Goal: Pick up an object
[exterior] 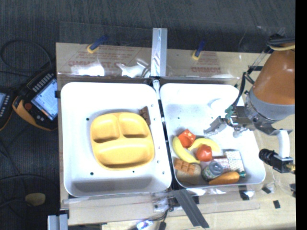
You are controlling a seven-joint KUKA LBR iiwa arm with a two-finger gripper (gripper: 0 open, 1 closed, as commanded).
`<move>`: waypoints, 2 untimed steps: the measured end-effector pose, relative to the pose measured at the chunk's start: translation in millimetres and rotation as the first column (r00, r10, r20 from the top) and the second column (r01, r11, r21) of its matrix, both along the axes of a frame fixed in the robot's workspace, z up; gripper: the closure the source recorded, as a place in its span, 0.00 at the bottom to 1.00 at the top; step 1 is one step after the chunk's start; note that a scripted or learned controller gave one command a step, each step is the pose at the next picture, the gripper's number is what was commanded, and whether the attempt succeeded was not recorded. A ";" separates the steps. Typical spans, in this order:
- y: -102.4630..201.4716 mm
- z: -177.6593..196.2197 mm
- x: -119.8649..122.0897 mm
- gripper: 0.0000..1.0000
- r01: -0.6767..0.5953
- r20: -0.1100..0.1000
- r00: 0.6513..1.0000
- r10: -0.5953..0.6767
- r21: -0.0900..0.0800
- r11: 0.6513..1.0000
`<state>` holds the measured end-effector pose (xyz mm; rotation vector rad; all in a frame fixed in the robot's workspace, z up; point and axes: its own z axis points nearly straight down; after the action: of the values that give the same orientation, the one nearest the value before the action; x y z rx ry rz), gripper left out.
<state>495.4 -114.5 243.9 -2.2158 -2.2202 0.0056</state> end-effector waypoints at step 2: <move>-62.2 -156.0 60.9 0.00 0.130 0.015 0.991 -0.130 -0.003 0.991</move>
<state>556.3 -176.7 87.9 -2.3659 -2.0794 -0.0073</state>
